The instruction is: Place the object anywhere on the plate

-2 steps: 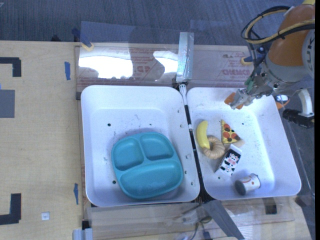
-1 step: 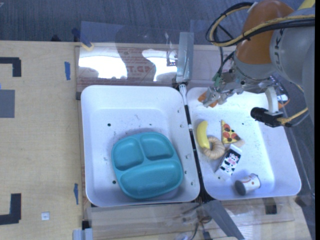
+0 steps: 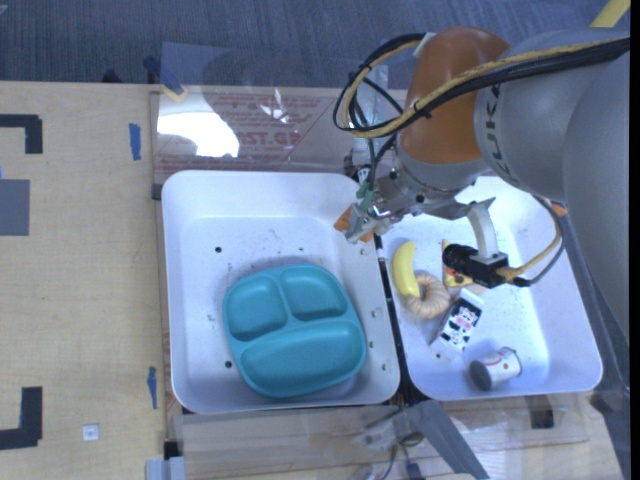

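Observation:
A teal divided plate (image 3: 293,330) lies in the left bin (image 3: 190,268), toward its front. My gripper (image 3: 365,218) hangs over the rear of the divider between the two bins, behind and to the right of the plate. A small orange bit (image 3: 352,226) shows at the gripper's tip; whether it is held I cannot tell. In the right bin (image 3: 560,338) a yellow banana (image 3: 404,270) lies against a tan ring-shaped pastry (image 3: 432,298), just in front and to the right of the gripper.
A black-and-white patterned small box (image 3: 460,324) and a grey can on its side (image 3: 494,367) lie toward the front of the right bin. A clear plastic sheet (image 3: 250,128) lies behind the left bin. The arm covers the right bin's rear.

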You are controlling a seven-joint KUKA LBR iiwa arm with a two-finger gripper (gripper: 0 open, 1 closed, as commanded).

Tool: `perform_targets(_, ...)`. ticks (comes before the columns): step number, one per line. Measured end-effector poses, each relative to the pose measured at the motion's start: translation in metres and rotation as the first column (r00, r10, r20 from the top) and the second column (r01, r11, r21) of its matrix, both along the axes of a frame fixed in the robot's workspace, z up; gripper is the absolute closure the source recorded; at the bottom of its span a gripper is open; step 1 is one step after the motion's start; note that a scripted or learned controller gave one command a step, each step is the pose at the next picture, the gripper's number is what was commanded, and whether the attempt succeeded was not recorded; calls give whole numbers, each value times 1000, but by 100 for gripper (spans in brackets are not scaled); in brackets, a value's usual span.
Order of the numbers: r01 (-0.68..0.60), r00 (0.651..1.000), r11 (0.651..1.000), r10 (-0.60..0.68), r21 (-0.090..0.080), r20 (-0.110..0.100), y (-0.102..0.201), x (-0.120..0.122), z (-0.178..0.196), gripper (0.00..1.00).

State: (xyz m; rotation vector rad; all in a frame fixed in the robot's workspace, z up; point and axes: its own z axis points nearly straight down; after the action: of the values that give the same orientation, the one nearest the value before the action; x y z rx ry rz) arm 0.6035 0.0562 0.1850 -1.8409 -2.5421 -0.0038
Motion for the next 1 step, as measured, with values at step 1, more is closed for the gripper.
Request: perform_targets(1,-244,970,970,244,-2,-4,51,-60,-36,100)
